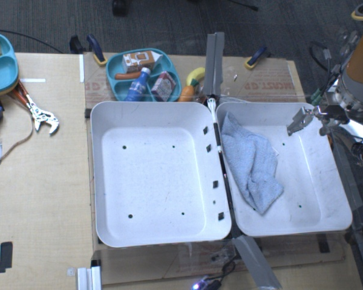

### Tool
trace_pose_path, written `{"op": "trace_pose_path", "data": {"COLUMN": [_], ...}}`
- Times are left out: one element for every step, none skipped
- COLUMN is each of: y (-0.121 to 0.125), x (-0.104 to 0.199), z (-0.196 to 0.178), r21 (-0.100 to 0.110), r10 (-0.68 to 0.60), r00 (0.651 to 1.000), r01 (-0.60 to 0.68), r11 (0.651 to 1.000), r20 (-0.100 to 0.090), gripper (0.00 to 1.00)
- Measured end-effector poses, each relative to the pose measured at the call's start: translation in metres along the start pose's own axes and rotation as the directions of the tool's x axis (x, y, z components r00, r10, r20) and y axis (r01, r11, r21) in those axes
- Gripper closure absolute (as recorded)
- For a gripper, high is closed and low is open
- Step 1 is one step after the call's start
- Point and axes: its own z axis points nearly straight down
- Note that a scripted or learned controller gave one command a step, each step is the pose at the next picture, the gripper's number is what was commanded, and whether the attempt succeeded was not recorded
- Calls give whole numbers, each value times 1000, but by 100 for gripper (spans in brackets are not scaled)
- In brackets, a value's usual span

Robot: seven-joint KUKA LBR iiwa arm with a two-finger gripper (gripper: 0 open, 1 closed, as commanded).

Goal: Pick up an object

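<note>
Dark carpet is seen behind a pale wooden table that carries two shallow white bins side by side. The left bin holds nothing to pick. The right bin contains one item, a crumpled blue-grey cloth, lying against the bin's left wall, near the divide between the bins. It is taken as the object to be picked, since it is the only thing within the bins.

The tool is held over the upper right corner of the right bin, well apart from the cloth, with nothing between its fingers. Whether the fingers are spread or closed cannot be told at this size and angle. The position is judged to be a staging pose at the bin's edge before a reach across to the cloth.

Behind the bins a teal tray with small packets and a bottle is set outside the work area, and a wrench lies at the left.
</note>
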Motion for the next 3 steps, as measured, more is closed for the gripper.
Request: {"op": "trace_pose_path", "data": {"y": [-22, -54, -62], "x": [34, -13, -15], "z": [-49, 5, -26], "r21": [-2, 1, -2], "r10": [143, 413, 531], "r00": [990, 911, 847], "r01": [-143, -413, -531], "r11": [990, 911, 847], "r20": [1, 0, 0], "gripper": [0, 0, 0]}}
